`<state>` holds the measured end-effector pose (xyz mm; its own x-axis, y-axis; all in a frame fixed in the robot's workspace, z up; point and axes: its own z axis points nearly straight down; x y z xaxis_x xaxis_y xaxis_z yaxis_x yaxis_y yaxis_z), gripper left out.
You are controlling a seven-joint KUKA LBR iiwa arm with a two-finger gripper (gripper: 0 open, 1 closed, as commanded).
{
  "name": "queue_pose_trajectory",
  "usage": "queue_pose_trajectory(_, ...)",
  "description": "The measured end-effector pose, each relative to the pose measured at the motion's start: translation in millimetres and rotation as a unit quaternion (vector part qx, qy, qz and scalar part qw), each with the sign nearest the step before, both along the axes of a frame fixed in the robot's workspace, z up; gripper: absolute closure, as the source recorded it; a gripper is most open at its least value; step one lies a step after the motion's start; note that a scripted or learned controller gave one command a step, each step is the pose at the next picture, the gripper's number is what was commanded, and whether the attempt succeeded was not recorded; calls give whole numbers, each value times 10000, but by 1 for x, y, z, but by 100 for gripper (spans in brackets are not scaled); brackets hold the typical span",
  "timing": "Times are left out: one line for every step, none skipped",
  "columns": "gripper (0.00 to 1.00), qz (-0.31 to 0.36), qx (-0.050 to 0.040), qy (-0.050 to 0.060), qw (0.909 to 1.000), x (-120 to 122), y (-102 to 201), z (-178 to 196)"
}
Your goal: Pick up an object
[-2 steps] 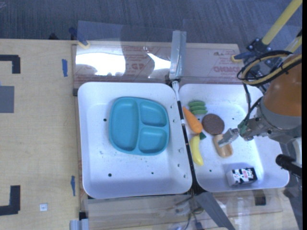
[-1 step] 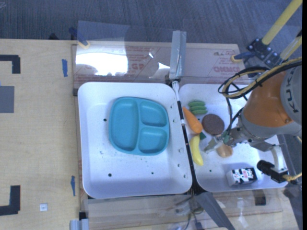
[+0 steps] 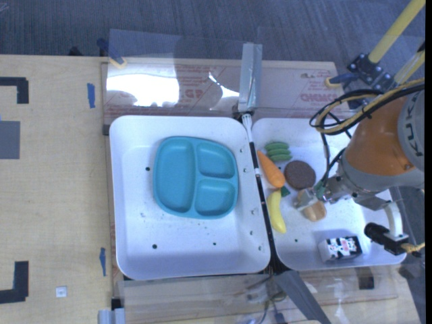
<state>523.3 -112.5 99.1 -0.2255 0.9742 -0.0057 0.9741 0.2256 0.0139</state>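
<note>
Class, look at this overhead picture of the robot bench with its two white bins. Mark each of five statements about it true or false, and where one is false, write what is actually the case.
1. The blue divided tray lies in the left bin. True.
2. The banana lies on the blue divided tray. False: it lies in the right bin, near the wall between the bins.
3. The carrot lies just above the banana in the picture. True.
4. The black-and-white carton is in the left bin. False: it is near the right bin's lower edge.
5. The gripper is over the left bin. False: it is in the right bin, beside the brown round piece.
</note>
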Motion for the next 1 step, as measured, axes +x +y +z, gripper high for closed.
queue_pose_trajectory(100,-448,34,5,9990,68,69,91)
